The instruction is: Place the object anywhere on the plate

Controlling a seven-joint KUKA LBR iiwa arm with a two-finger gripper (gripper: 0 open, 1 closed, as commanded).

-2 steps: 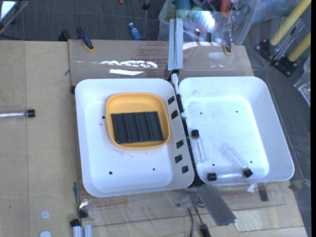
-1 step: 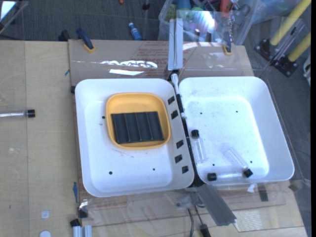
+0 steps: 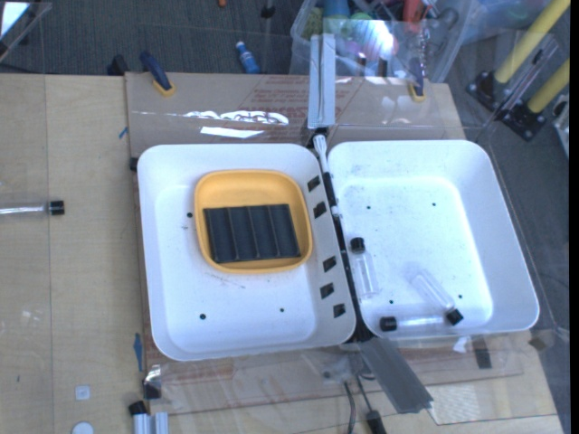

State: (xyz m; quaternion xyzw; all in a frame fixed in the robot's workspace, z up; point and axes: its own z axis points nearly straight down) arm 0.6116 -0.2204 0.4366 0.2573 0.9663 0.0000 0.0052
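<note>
two shallow white bins sit side by side on the wooden tabletop (image 3: 63, 315). in the left bin (image 3: 167, 333), toward its far half, lies a yellow plate (image 3: 253, 182) with rounded corners. a dark grey ribbed block (image 3: 251, 233), rectangular and split by lengthwise grooves into several bars, lies flat on the plate. it covers most of the plate's near part and its near edge comes close to the plate's near rim. the block rests wholly within the plate's outline, with yellow showing on every side of it.

the right bin (image 3: 479, 165) holds clear tubes with black caps. one tube (image 3: 364, 269) lies just beside the bin's left wall, its cap at the far end. a second tube (image 3: 418, 320) lies along the near wall with a black cap at each end. a third clear tube (image 3: 425, 287) lies slanted just far of it, faint against the white.

a row of small black clips (image 3: 318, 211) runs along the seam where the two bins meet.

beyond the bins, at the far edge, stands a clear plastic box (image 3: 389, 16) full of coloured items, and a blue marker (image 3: 244, 57) lies on the dark floor to its left.

whether the claw is open or closed cannot be told.
</note>
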